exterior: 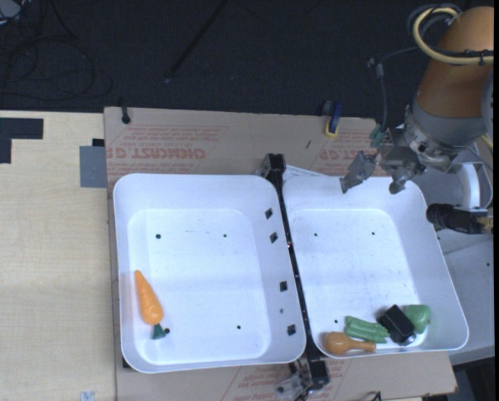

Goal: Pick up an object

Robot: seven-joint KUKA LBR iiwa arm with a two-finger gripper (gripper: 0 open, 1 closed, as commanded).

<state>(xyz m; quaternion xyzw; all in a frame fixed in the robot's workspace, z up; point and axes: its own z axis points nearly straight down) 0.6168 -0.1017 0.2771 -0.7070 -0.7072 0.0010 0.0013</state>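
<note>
My gripper (373,178) hangs over the back edge of the right bin (374,224), its two fingers spread apart and open, with nothing between them. An orange toy carrot (148,299) with a green stub lies in the left bin (190,215) near its front left corner. In the right bin's front right corner several items sit bunched together: a green pod-shaped piece (365,328), an orange pear-shaped piece (346,343), a black block (397,323) and a green lump (418,314). The gripper is far from all of them.
A black divider with clips (284,257) runs between the two bins. The bins rest on a cardboard sheet (199,144). A blue and yellow clamp (333,119) sits at the cardboard's back edge. Wooden bench surface (40,266) extends to the left.
</note>
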